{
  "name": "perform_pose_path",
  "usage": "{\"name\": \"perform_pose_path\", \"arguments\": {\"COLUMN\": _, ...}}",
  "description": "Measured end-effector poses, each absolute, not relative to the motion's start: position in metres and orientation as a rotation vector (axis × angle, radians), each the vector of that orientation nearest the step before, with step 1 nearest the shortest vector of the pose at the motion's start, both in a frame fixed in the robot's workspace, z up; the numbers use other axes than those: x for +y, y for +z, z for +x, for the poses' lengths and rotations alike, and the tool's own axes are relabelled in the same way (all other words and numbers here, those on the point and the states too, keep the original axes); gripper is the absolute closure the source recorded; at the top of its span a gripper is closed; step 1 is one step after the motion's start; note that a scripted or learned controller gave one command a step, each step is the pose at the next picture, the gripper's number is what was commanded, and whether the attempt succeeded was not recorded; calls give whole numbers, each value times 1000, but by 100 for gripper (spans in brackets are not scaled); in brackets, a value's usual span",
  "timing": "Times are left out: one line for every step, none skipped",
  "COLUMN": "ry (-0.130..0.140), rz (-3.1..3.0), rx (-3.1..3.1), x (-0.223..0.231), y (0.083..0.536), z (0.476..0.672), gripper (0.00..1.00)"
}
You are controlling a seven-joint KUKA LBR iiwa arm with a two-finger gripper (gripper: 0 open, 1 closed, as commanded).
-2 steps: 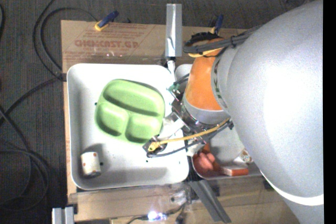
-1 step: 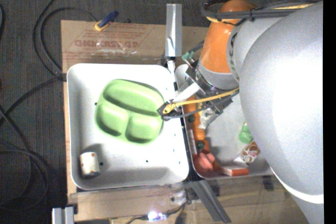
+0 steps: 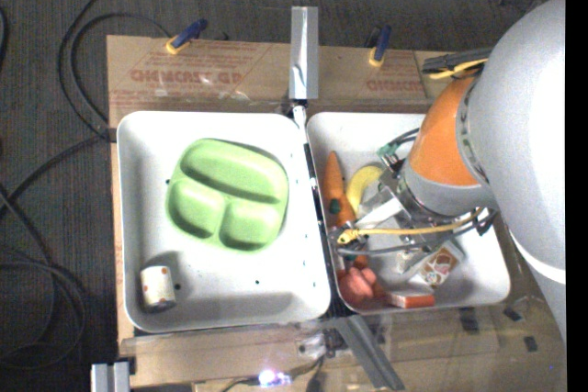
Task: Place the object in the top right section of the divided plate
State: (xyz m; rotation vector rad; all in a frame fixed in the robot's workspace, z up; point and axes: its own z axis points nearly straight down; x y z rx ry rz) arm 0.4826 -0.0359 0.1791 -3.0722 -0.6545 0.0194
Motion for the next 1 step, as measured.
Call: {"name": "perform_pose_path", "arguments": {"ry": 36, "rz": -3068, "rx": -656, "x": -35, "y": 183, "z": 482, "gripper": 100}}
